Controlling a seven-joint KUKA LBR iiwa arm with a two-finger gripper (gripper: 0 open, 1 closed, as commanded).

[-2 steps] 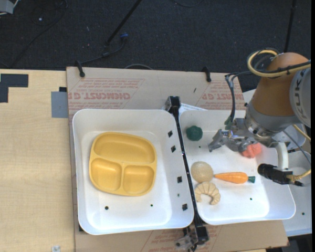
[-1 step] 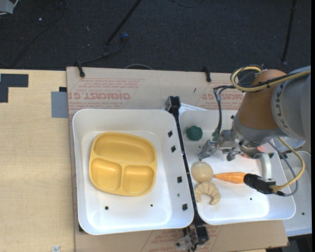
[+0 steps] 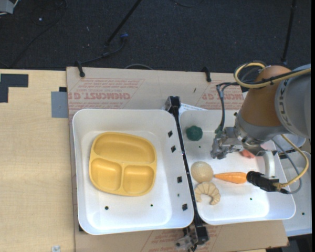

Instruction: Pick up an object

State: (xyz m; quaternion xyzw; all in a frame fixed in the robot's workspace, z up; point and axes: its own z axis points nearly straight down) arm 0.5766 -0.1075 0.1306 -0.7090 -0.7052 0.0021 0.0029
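Note:
My gripper (image 3: 219, 151) hangs over the middle of the right bin (image 3: 283, 209), with nothing visible between its tips. A dark green round thing (image 3: 194, 133) lies to its upper left. Below it sit a pale beige egg-shaped thing (image 3: 202, 171), a tan croissant (image 3: 208, 192) and an orange carrot (image 3: 231, 177). A small red-pink thing (image 3: 247, 153) peeks out just right of the gripper, partly hidden by the wrist.
The left bin (image 3: 84, 203) holds a yellow divided plate (image 3: 123, 163). A black divider (image 3: 181, 156) runs between the two bins. The arm's grey and orange body (image 3: 268, 104) covers the right bin's upper right part.

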